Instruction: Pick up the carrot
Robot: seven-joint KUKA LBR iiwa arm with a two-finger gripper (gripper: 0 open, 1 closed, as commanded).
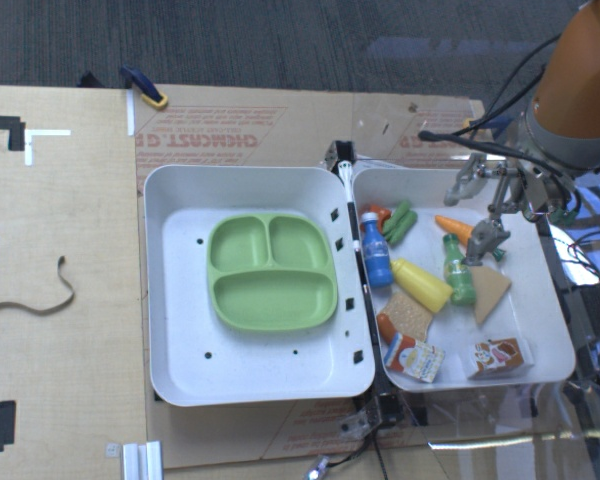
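The carrot [454, 227] lies in the upper part of the right bin [550, 363], with the gripper [485, 242] hanging just beside its right end, and whether anything is pinched there cannot be told. Crowded around it are a green bottle [459, 274] just below, a green vegetable [400, 222] and a blue bottle [376, 253] to the left, a yellow bottle [421, 283], a tan wedge [488, 293] and small packets [499, 357] nearer the front. The left bin [170, 348] bears a green divided plate [273, 272], and both bins rest on cardboard [220, 133] over a pale wooden bench [50, 368], with grey carpet [280, 18] beyond.
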